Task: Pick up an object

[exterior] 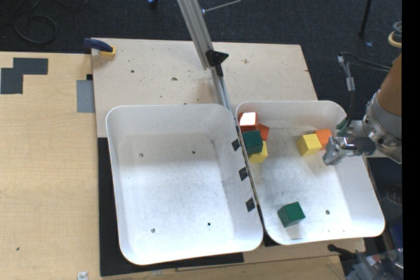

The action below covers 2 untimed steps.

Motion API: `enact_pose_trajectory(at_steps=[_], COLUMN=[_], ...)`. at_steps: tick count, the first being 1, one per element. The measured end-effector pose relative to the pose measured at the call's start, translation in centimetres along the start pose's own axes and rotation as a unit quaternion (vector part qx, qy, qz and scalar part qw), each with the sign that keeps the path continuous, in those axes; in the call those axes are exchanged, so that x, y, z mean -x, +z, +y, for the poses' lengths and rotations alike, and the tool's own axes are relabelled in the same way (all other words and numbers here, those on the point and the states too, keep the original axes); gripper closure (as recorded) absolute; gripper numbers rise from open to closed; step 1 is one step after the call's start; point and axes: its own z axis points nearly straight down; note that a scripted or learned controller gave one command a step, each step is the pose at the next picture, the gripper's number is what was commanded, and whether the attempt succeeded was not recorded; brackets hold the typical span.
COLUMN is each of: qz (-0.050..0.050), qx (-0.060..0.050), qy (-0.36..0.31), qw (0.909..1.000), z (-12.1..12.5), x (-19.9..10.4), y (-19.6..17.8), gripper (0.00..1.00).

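The right bin (pixel 354 220) holds several small blocks. A yellow block (pixel 307 144) and an orange block (pixel 323 138) lie near its right wall. Against the divider sit an orange-red block with a bright top (pixel 249 120), a dark green block (pixel 251 140) and a yellow block (pixel 258 153). A green block (pixel 291 213) lies toward the front. My gripper (pixel 335 153) hangs at the bin's right side, just right of and slightly below the orange and yellow blocks. I see nothing between its fingers.
The left bin (pixel 131 233) stands beside the right one, with black clips along the shared wall (pixel 243 172). A slanted aluminium bar (pixel 193 13) rises behind the bins. A blue-and-yellow tool (pixel 100 46) lies at the bench's back left corner.
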Motion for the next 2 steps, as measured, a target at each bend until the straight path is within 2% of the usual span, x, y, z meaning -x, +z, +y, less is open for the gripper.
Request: enact_pose_trajectory(at_steps=[1,2], qz=[0.001,0.002], qx=[-0.002,-0.004], qy=[-0.002,-0.001], qw=[1.0000,1.0000], z=[0.0,-0.4], x=[0.0,-4.7], y=[-0.8,0.3], gripper=[1.00,1.00])
